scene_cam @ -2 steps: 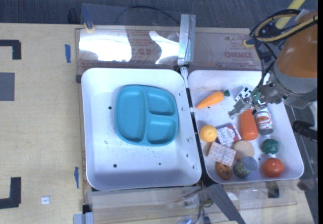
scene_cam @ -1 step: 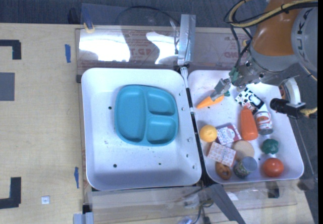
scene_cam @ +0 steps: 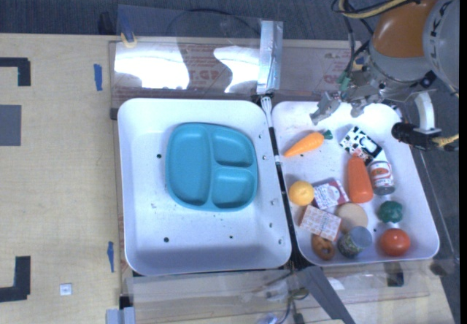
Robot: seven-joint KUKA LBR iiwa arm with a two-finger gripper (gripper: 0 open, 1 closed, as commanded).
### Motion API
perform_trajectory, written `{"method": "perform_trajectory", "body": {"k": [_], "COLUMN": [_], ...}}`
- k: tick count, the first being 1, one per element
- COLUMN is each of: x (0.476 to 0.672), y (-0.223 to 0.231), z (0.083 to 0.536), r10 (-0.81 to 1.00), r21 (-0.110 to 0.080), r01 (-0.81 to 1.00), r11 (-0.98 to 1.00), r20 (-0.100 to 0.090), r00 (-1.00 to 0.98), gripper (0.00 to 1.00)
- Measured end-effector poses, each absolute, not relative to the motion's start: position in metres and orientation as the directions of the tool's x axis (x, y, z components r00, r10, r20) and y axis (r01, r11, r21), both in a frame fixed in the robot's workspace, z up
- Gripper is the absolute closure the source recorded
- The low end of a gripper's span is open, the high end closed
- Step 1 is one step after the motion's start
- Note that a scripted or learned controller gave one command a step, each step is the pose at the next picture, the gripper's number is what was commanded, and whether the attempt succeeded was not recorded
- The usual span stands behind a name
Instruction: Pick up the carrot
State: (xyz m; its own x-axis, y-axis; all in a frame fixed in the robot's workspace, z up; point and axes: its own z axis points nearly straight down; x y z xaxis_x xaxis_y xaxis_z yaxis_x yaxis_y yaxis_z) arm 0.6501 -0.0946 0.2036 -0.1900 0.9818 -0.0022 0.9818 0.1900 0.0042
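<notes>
The carrot is orange with a small green tip and lies tilted at the upper left of the right bin. My gripper hangs just above and to the right of it, over the bin's far edge. Its fingers look spread, with nothing between them. The carrot lies free on the bin floor, apart from the other items.
Crowding the right bin are a black-and-white item, a long orange-red piece, a small can, a lemon, packets, a tomato and a green item. The left bin holds a blue divided plate.
</notes>
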Motion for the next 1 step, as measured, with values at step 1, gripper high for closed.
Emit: {"method": "perform_trajectory", "body": {"k": [1], "x": [0.6477], "y": [-0.1033], "z": [0.0999], "r10": [0.989], "r21": [0.007], "r01": [0.989], "r11": [0.147], "r20": [-0.002], "r00": [-0.147], "gripper": [0.00]}}
